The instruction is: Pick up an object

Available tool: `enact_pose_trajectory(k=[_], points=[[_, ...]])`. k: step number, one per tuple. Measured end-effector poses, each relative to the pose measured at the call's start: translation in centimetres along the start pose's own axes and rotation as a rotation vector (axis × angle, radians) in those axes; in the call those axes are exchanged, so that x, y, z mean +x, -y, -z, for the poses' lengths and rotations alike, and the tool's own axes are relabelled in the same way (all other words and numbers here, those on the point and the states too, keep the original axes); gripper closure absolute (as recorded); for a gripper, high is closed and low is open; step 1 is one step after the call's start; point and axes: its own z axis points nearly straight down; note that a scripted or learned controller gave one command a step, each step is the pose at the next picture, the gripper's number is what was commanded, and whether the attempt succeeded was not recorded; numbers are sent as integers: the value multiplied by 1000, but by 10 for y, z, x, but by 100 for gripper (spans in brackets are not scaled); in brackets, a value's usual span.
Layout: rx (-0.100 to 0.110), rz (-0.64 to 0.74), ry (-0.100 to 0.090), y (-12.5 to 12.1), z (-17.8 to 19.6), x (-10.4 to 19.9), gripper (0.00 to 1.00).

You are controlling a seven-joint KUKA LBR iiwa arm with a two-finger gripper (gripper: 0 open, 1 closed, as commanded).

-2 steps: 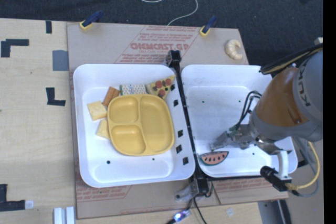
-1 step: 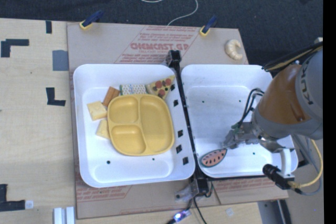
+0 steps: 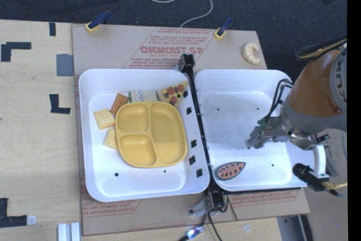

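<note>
A watermelon slice toy lies near the front edge of the right bin. The gripper hangs over the right bin's middle right, up and to the right of the slice, with nothing seen between its fingers. In the left bin sits a yellow divided plate. Around the plate lie a pizza slice toy, a brown cracker and pale yellow cheese pieces.
A croissant-like toy rests on the cardboard behind the right bin. Blue-and-yellow clamps hold the cardboard's back corners. The arm's orange band looms over the right bin's right wall. A cable runs across the dark floor behind.
</note>
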Motion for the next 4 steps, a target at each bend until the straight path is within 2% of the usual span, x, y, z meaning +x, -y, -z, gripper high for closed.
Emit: enact_pose_trajectory(k=[2, 3, 4], points=[[1, 0, 0, -1, 74, -3, 100], [4, 4, -2, -15, 74, 45, 100], [2, 4, -1, -41, 82, 87, 100]])
